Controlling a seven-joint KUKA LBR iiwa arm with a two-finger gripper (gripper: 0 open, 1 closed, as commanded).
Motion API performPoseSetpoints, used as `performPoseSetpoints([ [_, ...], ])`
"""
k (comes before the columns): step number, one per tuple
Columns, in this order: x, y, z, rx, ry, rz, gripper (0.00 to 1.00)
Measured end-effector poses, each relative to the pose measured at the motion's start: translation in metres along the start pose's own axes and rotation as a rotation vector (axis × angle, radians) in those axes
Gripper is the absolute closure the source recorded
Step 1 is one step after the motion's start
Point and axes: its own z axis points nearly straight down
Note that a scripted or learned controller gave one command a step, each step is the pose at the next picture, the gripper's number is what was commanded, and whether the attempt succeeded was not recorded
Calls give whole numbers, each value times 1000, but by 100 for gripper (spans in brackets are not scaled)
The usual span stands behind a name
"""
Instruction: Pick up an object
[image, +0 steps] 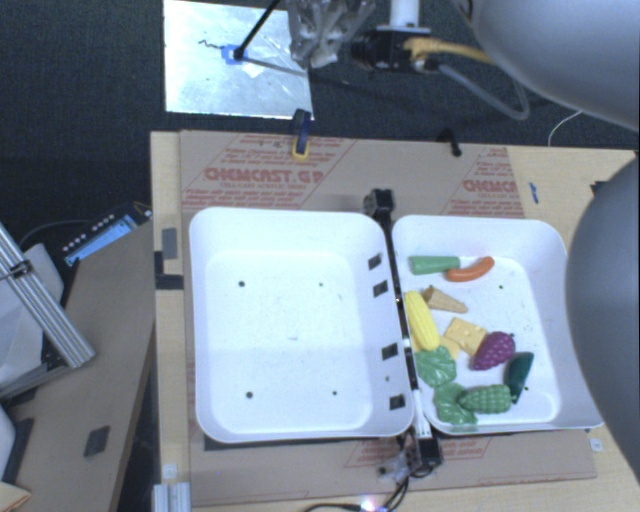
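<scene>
Cannot tell whether the gripper (320, 35), raised past the far edge of the bench (250, 170), is released or clenched. Possible targets all in the right bin (545, 235), crowded along its left wall and toward its near edge: a yellow corn (421, 320), a cheese piece (463, 333), purple grapes (493, 350), each touching a neighbour. Likely to close on two pieces together, or to slip off a rounded one and push it against the wall, because of this tight packing.
</scene>
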Motion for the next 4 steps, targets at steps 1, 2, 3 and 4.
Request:
performPoseSetpoints([
  [1, 0, 0, 0, 0, 0, 0, 100],
  [2, 0, 0, 0, 0, 0, 0, 100],
  [3, 0, 0, 0, 0, 0, 0, 100],
  [4, 0, 0, 0, 0, -1, 1, 100],
])
